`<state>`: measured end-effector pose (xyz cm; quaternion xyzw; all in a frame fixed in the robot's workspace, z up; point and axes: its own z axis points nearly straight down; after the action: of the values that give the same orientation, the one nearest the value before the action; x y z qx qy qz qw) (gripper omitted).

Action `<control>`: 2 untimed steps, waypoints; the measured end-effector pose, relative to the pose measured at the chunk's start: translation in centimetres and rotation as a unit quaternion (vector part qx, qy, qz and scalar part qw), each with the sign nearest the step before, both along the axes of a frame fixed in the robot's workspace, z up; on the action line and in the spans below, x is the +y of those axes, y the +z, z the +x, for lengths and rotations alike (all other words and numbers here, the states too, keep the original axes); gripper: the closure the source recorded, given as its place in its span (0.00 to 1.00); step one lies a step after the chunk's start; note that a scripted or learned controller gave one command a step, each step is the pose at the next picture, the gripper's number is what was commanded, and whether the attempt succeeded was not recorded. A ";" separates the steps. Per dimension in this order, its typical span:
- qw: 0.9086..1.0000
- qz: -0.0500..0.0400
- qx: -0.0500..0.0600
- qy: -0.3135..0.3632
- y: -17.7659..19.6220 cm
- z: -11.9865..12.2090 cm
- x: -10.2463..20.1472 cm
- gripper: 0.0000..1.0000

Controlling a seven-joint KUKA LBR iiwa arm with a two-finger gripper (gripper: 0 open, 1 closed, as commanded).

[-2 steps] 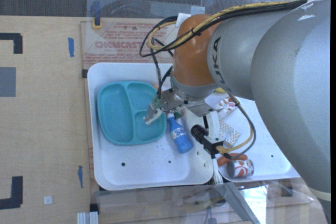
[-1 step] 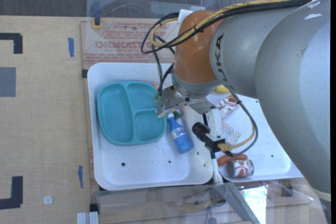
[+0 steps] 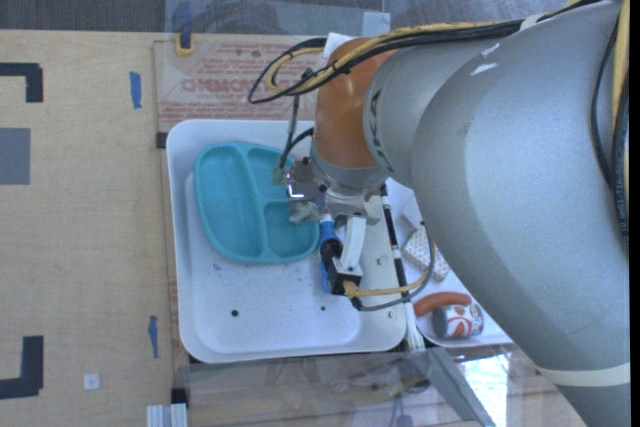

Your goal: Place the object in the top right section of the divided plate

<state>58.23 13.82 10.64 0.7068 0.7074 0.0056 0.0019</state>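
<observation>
Left of the gripper [image 3: 310, 210] the blue divided plate [image 3: 235, 205] lies in the white bin [image 3: 260, 315]. Its one long section is on the side farthest from the tool, and the two smaller sections are right under it. The gripper hangs over the plate's near edge, with the wrist blocking my view, so I can't tell whether it's open or shut, or whether it's carrying the object at all.

I'd guess this is the placing step. The next move is to line up over the top right section, go low, and release cleanly inside the divider.

Off to the tool's right, a patterned flat piece [image 3: 425, 253] and an orange-and-white toy [image 3: 455, 317] sit in the other bin. If the gripper's empty, one of those is probably the object.
</observation>
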 end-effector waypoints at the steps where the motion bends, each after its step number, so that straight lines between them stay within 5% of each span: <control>1: 0.944 0.004 0.003 -0.331 -0.3 -0.4 0.4 1.00; 2: 0.872 0.000 0.006 -0.490 9.5 3.0 1.7 1.00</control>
<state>61.25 15.56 20.13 0.9627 0.2706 -0.0004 0.0001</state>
